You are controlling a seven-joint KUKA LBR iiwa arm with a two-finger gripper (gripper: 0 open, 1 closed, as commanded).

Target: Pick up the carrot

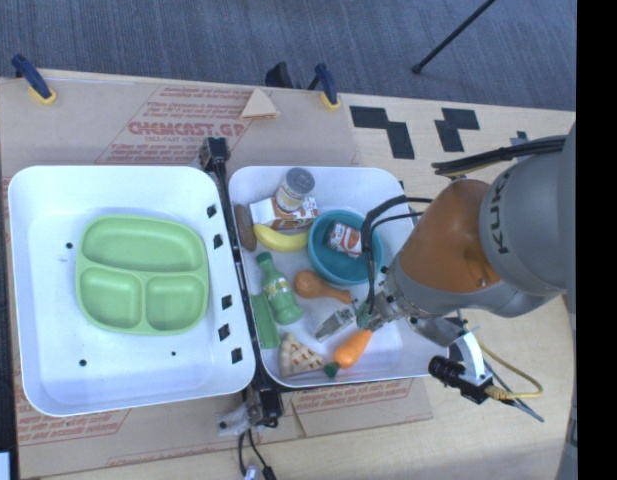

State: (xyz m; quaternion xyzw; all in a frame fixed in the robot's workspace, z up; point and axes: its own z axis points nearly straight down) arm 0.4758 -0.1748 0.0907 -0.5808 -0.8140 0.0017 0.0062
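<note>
Carrot (352,349) lies in the right bin (393,183), near its near wall and a little right of the middle, tilted, with the orange body pointing to the far right and the green end to the near left. Its green end is just beside a pizza slice (300,356), which lies in the near part of the same bin.

The gripper (371,313) is above the far right end of the carrot, and the bulky grey and orange wrist covers most of it, so I cannot tell how far it is open, or if it has hold of anything. The carrot itself is fully visible and looks to be lying on the bin floor. A small grey metallic object (335,322) is just left of the gripper; it is hard to make out what it is.

Farther in the bin there is a green bottle (278,293), a brown drumstick-like piece (318,288), a banana (281,237), a blue bowl (339,247) with a small packet inside, and a jar (294,196) near the far wall. The arm hides the right edge of the bowl and the right wall of the bin.

The left bin (33,278) holds a green divided tray (143,273).
</note>
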